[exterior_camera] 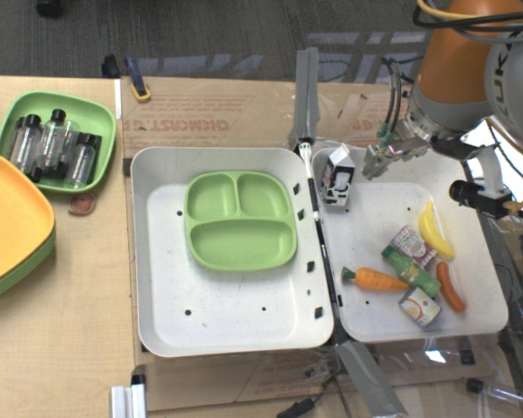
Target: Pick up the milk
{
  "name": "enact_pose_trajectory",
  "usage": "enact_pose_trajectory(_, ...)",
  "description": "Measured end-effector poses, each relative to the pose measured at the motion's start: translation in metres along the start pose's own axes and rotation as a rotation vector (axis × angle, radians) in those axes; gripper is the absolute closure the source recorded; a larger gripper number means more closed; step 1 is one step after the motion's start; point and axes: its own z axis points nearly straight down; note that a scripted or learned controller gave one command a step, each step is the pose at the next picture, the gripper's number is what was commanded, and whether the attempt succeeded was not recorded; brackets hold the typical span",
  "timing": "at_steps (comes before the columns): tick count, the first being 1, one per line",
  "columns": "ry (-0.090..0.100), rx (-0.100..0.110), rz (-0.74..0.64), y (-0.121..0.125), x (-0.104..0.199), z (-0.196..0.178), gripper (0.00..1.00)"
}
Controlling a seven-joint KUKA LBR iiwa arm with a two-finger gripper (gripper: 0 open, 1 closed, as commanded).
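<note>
The milk (337,178) is a small white carton with dark print. It stands upright in the far left corner of the right bin (471,320), close to the wall between the two bins. My gripper (379,160) hangs over the far edge of that bin, a short way to the right of the carton and apart from it. It points down and to the left under the orange wrist band, and nothing shows in it.
A banana (434,229), a carrot (376,279), a red sausage (451,287), a green packet (411,268) and a small box (420,307) lie in the right bin's near half. The left bin (157,320) holds a green divided plate (241,219). A green tray of bottles (57,142) sits far left.
</note>
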Motion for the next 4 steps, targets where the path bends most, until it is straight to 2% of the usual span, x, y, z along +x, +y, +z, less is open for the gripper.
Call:
enact_pose_trajectory(1, -0.001, 0.0, 0.228, 0.033, -0.029, 0.002, 1.0)
enact_pose_trajectory(2, 0.0, 0.003, 0.401, 0.021, -0.064, 0.068, 1.0)
enact_pose_trajectory(3, 0.001, 0.003, 0.622, 0.027, -0.046, 0.142, 1.0)
enact_pose_trajectory(4, 0.0, 0.001, 0.531, 0.033, -0.017, 0.042, 1.0)
